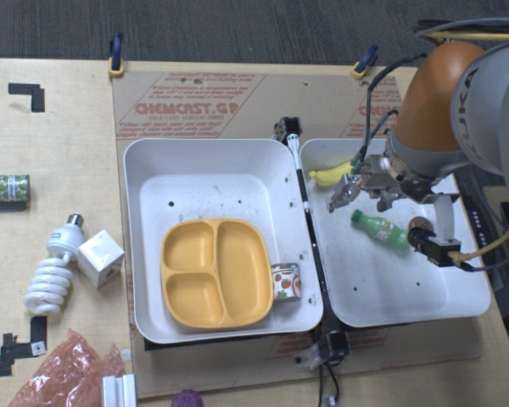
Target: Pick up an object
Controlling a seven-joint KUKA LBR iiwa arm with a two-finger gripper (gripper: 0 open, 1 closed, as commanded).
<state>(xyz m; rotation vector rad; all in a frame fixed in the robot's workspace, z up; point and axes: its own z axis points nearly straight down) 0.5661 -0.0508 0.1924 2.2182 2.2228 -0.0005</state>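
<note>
Approach step: claw (346, 195) open, empty, in right bin (424, 299) beside bottle (380, 229). Next: descend over bottle, close.

Both bins (144, 176) white, faintly speckled. Divided plate (216, 271) mustard yellow. Small can (286, 281) beside it white with red-orange print. Bottle (380, 230) bright green, white label band. Banana (332, 174) yellow. Arm (458, 100) grey with orange band. Spiral bulb (53, 274) white. Clamps (115, 54) blue and yellow.
</note>
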